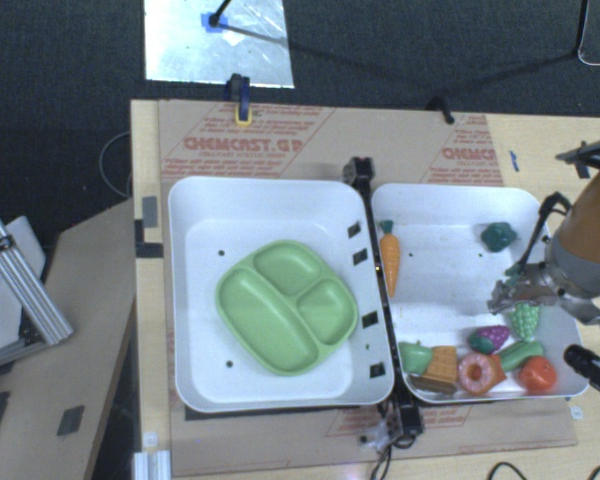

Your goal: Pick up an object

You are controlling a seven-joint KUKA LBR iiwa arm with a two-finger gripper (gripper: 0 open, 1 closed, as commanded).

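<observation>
Currently claw [513, 298] sits low in the right bin [450, 200]; grip state can't be told. Green textured toy [526, 320] just beside it, purple toy [489, 338] below-left.

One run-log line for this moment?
arm: over right bin | hand: beside green toy | carrot: untouched | plate: left bin

Claw [523, 298] low in the right bin [450, 200] above toy foods; green plate [285, 306] in left bin [195, 268]
</observation>
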